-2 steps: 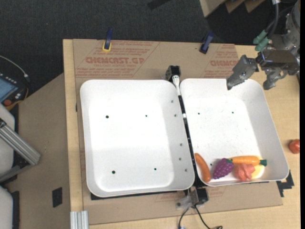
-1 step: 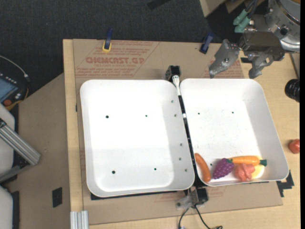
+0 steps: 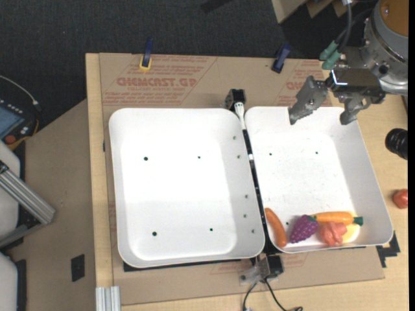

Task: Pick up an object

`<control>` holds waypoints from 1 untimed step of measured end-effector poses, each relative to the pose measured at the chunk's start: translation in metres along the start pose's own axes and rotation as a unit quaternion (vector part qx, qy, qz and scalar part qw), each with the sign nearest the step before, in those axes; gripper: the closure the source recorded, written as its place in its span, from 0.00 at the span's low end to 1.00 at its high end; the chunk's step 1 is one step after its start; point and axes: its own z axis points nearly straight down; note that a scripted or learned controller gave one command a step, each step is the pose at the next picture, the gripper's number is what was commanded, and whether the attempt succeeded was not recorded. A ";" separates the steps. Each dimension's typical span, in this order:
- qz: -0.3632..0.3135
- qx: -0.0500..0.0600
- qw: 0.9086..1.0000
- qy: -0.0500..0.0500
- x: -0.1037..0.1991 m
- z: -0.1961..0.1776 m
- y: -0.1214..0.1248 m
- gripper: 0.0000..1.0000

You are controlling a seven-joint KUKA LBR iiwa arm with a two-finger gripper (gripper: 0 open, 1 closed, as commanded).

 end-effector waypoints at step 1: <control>-0.006 -0.007 1.000 0.002 0.085 -0.046 0.000 0.00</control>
